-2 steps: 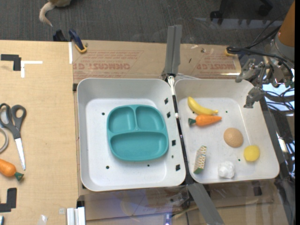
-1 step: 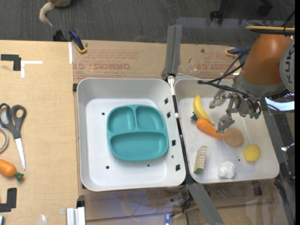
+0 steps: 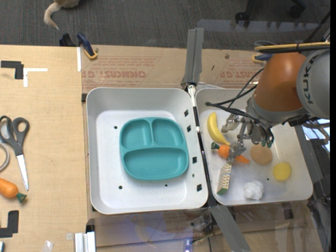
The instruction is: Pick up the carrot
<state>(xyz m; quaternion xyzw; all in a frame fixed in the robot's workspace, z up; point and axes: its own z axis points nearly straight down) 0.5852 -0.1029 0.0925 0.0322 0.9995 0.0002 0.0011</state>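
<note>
The arm reaches in from the right, and its tool [image 3: 242, 143] hangs low in the right bin [image 3: 294, 193], directly over the carrot [image 3: 229, 153]. The carrot lies on the bin floor near the left wall, its orange body just below the banana [image 3: 214, 128] and just above the corn cob [image 3: 225, 178]. 1 metal finger [image 3: 237, 150] comes down across the carrot's middle, but the wrist hardware covers the rest, so whether the tool is released or clenched on anything cannot be told from this angle.

The step in hand looks like the descent onto the carrot, or the moment of closing on it; the carrot rests on the bin floor, so the lift is not yet done. The next move calls for the tool to bracket the carrot's narrow body squarely, close firmly, then rise straight up without dragging the banana or the corn cob, both crowded close.

A tan round item [image 3: 261, 155], a lemon [image 3: 282, 171] and a white crumpled object [image 3: 253, 190] sit further right. The left bin [image 3: 100, 156] holds a teal divided plate [image 3: 154, 148]. A 2nd carrot [image 3: 9, 188] lies on the tabletop [image 3: 47, 119] beside scissors [image 3: 17, 146].
</note>
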